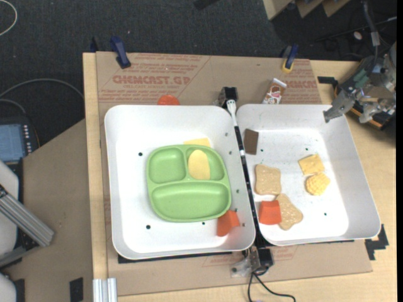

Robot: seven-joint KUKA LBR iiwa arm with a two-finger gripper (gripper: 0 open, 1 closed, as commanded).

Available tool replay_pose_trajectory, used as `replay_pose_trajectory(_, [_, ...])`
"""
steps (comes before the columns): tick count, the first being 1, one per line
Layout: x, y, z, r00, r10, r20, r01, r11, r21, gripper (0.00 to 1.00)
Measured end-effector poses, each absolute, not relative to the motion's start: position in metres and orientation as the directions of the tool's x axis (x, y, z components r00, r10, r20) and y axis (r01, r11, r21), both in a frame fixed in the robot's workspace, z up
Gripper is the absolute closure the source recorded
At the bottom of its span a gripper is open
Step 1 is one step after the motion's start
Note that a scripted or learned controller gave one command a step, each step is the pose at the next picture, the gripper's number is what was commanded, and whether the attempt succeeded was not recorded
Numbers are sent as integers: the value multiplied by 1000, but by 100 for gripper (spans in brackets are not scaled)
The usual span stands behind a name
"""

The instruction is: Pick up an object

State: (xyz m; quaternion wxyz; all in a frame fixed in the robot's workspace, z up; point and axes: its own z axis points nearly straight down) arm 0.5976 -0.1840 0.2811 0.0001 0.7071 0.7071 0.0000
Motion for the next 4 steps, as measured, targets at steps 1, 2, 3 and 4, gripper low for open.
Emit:
replay_pose_trajectory(1, [569, -189, 114, 2, 1000, 5, 1000, -2, -17, 0])
replay_pose_trajectory(2, [552, -198, 82, 2, 1000, 3, 1000, -2, -7, 0])
replay_pose_trajectory(3, [504, -195, 84, 2, 1000, 3, 1000, -2, -5, 0])
replay_pose_trajectory(4, [631, -216, 86, -7, 1000, 6, 1000, 7, 7, 0])
